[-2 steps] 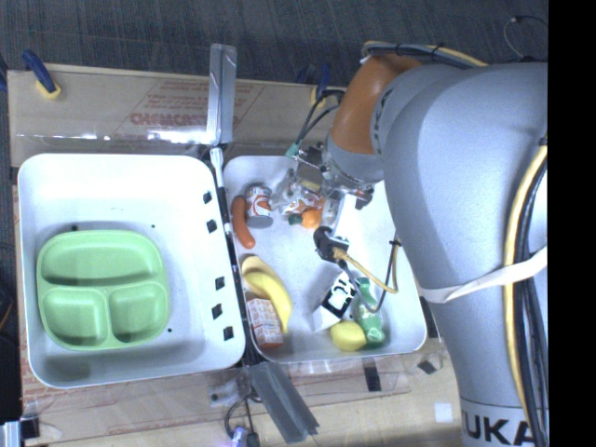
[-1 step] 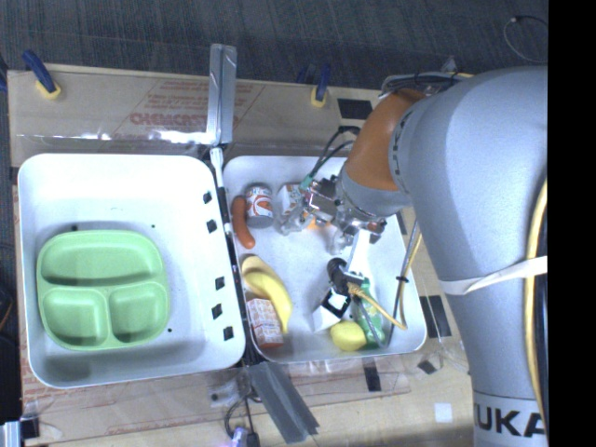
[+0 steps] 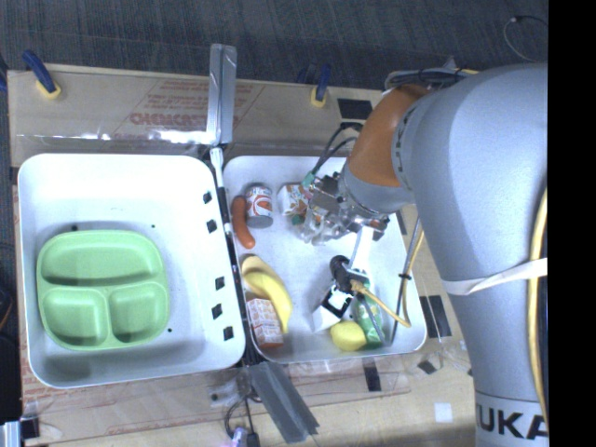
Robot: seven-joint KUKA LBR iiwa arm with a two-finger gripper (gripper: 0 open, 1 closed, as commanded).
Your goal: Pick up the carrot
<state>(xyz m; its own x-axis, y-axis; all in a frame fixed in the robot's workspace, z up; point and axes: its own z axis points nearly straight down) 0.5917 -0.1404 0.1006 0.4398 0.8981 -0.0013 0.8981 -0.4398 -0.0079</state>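
Orange and slim, the carrot (image 3: 243, 223) lies along the left wall of the right bin (image 3: 279, 170), just beside a small can (image 3: 258, 204) and above the banana (image 3: 267, 287). My claw (image 3: 326, 214) hovers over the bin's upper middle, near a crumpled wrapper (image 3: 296, 198), well apart from the carrot; whether it is apart or together I cannot tell. To do this well, I judge I should shift left, align across the carrot's short width, and descend clear of the can and wall. The left bin holds 1 green tray (image 3: 101, 287).
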